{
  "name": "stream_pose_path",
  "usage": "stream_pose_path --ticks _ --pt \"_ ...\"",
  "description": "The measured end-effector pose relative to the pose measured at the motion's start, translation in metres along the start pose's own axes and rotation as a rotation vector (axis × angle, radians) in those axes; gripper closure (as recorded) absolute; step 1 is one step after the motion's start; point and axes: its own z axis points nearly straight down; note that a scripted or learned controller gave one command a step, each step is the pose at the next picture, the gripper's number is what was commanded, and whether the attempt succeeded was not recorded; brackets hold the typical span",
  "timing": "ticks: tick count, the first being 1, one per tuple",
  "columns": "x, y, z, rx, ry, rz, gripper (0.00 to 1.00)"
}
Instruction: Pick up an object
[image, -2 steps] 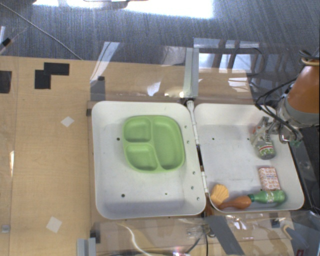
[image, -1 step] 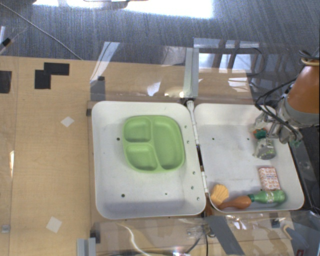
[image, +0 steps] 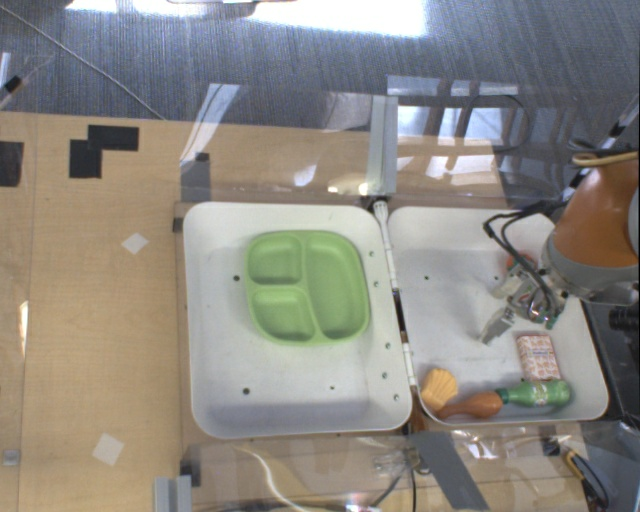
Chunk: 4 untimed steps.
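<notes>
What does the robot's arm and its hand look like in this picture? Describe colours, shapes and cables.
The arm is a rounded, bulky body with a broad orange band above a grey wrist section. Black cables loop beside it toward the hand, a small metallic silver assembly ending in two thin pale fingers.

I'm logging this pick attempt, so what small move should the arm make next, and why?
Probably ease the gripper toward the near-right and down over the small pink box. The gripper hangs over bare floor of the right bin with nothing between its fingers, and the box lies closest, apart from the green bottle.
</notes>
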Motion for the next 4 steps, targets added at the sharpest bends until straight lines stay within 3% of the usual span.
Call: stream_pose_path --ticks 1,2,3,4 --pt "-0.045 0.037 -0.002 0.002 0.002 0.413 0.00" --pt "-0.056 0.110 -0.011 0.002 0.004 0.844 0.00" --pt "0.004 0.035 -0.125 -0.003 -0.006 0.708 0.00" --pt "-0.034 0.079 -0.008 0.002 0.002 0.966 0.00"
